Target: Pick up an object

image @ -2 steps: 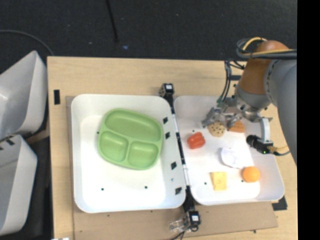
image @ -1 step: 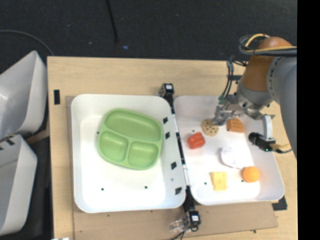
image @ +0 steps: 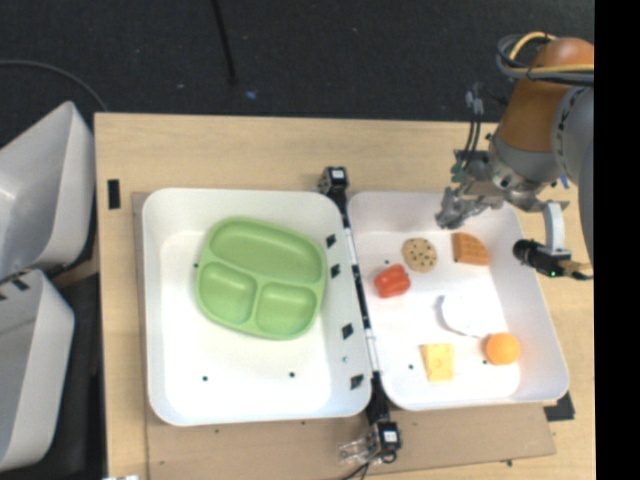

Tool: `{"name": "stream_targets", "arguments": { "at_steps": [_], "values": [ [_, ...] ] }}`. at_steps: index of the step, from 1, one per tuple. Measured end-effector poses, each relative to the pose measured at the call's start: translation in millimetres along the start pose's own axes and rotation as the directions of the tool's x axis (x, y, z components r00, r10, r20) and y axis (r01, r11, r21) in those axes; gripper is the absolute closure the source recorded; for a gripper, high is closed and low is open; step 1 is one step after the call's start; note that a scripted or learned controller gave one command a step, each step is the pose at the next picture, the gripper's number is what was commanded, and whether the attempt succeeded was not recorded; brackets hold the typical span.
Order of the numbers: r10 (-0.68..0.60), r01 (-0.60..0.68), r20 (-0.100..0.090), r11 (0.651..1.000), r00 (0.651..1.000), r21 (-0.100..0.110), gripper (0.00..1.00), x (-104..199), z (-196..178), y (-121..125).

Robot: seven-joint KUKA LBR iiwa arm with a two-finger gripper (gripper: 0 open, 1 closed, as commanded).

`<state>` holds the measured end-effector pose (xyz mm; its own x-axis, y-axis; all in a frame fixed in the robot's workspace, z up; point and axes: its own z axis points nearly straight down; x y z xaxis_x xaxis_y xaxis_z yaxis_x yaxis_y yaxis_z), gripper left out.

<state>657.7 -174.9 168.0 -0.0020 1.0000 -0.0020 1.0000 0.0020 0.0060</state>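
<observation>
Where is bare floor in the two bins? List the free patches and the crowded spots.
Left bin: free along the near edge and left side of the green tray. Right bin: free strip between red piece and yellow block. Crowded: far end, where the tool hangs by the cookie and orange wedge.

Grey arm, orange band, looped cables on top; dark metal tool.

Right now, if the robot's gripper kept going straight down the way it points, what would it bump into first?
Probably the white floor of the right bin. The gripper hangs over the bin's top part, between the cookie and the bread piece. Height is hard to judge from above.
</observation>
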Motion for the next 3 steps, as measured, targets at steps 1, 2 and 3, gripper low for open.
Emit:
{"name": "stream_targets", "arguments": {
  "at_steps": [1,2,3],
  "values": [
    [0.002,-0.002,0.001,1.0,1.0,-0.002,1.0,-9.6,-61.1,-1.5],
    [0.0,0.0,0.001,1.0,1.0,-0.001,1.0,-11.2,-109.4,0.0],
    [-0.003,0.003,-0.001,1.0,1.0,0.005,1.0,34.5,-97.6,5.0]
  ]
}}
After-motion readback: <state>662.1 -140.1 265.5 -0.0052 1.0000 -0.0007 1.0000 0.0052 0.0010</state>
